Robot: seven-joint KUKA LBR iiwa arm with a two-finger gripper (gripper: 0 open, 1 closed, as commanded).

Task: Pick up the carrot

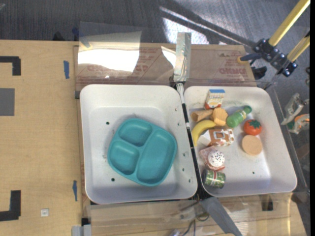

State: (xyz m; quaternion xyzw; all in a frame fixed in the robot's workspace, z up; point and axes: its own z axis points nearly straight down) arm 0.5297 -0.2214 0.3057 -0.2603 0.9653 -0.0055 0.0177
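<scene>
Carrot (201, 115) lies w/ banana (202, 130) in right bin (280, 146).

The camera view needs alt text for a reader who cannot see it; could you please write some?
Two shallow white bins sit side by side on a bench: the left bin holds a teal divided plate, and the right bin holds a cluster of toy foods, including a banana, a tomato and a small green can.

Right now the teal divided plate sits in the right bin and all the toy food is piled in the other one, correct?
Not quite: the camera view shows the teal divided plate in the left bin. The toy food, including the banana and tomato, is in the other one, the right bin.
</scene>
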